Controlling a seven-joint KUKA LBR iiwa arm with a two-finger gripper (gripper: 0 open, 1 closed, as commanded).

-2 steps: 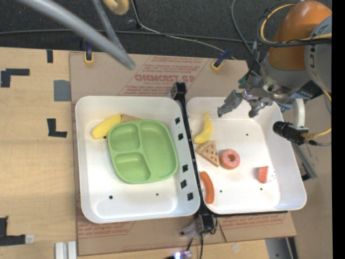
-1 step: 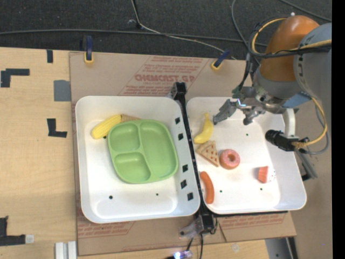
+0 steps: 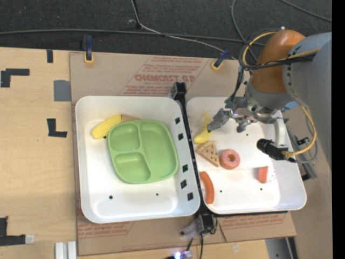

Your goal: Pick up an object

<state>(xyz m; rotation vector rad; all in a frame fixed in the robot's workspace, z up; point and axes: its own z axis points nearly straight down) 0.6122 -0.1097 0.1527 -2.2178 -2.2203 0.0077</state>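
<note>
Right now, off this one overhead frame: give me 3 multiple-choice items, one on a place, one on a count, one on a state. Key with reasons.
1. Where does the green divided plate lie?
A. left bin
B. right bin
C. on the cardboard outside the bins

2. How many pink donuts are there in the right bin?
A. none
B. one
C. three

3. What is the end effector doing?
A. pressing on the green plate
B. parked outside both bins
C. over the right bin's upper part, with nothing seen between its fingers

Key:
1 A, the plate fills the middle of the left bin.
2 B, a single donut lies beside the waffle wedge.
3 C, it is above the banana, with no object seen in its grip.
</note>
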